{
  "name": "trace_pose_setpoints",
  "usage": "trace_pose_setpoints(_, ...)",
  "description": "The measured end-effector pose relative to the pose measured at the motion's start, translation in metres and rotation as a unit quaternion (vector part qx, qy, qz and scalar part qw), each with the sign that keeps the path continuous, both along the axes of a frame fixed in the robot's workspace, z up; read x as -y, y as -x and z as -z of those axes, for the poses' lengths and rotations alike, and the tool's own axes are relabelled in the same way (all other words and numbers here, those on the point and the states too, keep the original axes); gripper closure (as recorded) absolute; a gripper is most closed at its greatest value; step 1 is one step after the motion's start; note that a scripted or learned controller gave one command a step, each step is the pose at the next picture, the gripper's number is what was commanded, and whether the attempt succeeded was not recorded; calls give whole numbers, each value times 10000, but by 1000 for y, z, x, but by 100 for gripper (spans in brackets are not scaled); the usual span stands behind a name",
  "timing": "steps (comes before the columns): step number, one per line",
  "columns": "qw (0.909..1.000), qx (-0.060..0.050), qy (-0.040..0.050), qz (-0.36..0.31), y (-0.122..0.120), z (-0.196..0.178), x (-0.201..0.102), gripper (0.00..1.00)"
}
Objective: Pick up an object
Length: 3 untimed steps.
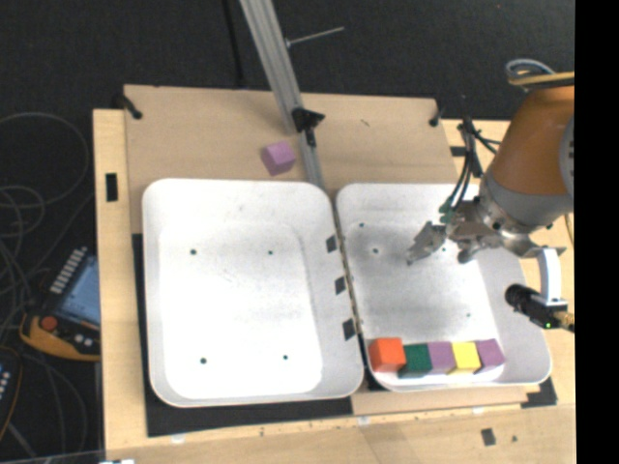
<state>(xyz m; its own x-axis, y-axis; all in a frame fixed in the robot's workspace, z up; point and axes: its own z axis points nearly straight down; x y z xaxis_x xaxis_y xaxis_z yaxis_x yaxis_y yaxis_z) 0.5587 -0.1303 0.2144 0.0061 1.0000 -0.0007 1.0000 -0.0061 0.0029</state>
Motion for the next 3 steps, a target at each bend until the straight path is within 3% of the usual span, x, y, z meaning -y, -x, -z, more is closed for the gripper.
trace_pose_setpoints(1,10000,21,6,15,-1,-11,1,100)
trace_pose_setpoints(2,10000,43,5,-68,-51,-84,-45,100)
trace_pose_setpoints(3,10000,-23,7,-54,-67,-38,-43,100)
